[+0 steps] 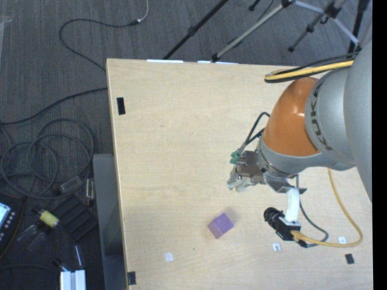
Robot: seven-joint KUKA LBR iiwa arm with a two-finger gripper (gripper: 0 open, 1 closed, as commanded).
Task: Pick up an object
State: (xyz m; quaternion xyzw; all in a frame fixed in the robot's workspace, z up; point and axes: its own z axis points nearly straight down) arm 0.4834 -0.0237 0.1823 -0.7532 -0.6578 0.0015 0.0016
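Pale wooden bench (169, 138), unlabelled purple block (221, 225), gripper (240, 177) above

— Where is the big grey robot arm with the orange band (326, 122)?

— It comes in from the right side and bends down low. The round orange part sits just above the wrist.

— And the small metal gripper at its end (240, 175)?

— It sticks out to the left of the orange part, near the middle. Thin wires run along it. It is too small and blurry to tell how it is set.
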